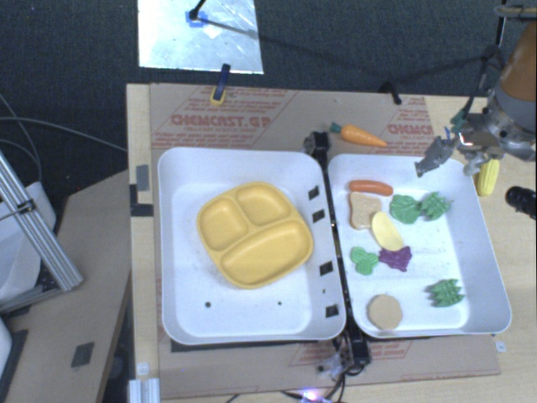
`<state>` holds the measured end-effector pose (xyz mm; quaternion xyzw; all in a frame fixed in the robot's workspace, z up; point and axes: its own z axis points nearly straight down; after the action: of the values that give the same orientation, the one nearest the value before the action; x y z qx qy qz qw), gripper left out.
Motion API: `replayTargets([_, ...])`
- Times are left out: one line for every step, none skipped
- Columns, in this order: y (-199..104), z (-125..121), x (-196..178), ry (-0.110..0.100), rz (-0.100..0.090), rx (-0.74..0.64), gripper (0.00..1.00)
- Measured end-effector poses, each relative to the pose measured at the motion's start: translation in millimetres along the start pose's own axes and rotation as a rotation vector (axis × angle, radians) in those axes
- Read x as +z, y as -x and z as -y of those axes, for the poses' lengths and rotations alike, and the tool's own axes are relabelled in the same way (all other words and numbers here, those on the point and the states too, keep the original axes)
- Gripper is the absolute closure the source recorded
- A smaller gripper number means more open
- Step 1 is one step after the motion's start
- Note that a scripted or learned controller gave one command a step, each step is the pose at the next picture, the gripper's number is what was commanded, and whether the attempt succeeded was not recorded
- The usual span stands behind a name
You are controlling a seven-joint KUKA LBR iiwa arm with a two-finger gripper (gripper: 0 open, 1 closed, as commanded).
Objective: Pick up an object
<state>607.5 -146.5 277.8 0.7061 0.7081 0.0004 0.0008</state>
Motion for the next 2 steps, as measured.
replayTargets([8.6, 12.6, 106.4, -0.007, -0.002, 0.003, 0.0])
replayTargets([-3.5, 109.8, 193.5, -0.013, -0.005, 0.005, 0.0])
